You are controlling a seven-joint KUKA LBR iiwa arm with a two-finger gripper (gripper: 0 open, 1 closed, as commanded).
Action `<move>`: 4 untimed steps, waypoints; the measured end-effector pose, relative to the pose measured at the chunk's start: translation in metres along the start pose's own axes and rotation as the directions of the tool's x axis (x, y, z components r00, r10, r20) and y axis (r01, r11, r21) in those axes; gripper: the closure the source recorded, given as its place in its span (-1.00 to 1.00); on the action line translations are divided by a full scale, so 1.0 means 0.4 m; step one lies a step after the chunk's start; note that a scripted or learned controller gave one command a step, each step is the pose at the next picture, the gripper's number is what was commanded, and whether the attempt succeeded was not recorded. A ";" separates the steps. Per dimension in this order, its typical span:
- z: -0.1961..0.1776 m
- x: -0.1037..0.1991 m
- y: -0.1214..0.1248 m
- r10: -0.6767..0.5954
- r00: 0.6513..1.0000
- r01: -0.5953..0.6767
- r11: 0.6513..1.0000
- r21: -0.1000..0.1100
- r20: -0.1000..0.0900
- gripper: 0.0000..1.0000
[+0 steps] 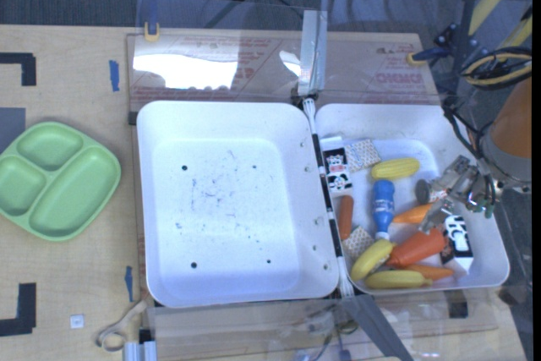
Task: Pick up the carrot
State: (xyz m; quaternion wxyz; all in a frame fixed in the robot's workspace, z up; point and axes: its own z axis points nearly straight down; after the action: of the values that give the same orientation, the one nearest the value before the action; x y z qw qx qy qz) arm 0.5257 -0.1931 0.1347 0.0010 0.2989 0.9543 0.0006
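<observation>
The carrot, an orange-red tapered piece, lies in the right bin near its front, tip pointing left toward a yellow banana. A smaller orange piece lies just above it. My gripper reaches in from the right and hovers low over the right half of this bin, just above and to the right of the carrot, close to the small orange piece. The view shows nothing held in it.
The right bin also holds a blue bottle, a yellow piece, a second banana, a red sausage, and black-and-white cartons. The left bin adjoins it. A green divided plate sits far left.
</observation>
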 end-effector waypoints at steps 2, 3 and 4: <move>-0.197 -0.002 -0.022 -0.155 0.988 0.155 0.988 -0.001 0.004 -1.00; 0.008 -0.066 0.092 -0.359 0.933 0.359 0.933 -0.001 0.002 -1.00; -0.091 -0.204 0.083 -0.574 0.819 0.574 0.819 0.001 0.008 -1.00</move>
State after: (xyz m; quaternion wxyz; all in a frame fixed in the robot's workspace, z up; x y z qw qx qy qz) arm 0.6116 -0.2125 0.1712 0.0053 -0.0021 1.0000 -0.0003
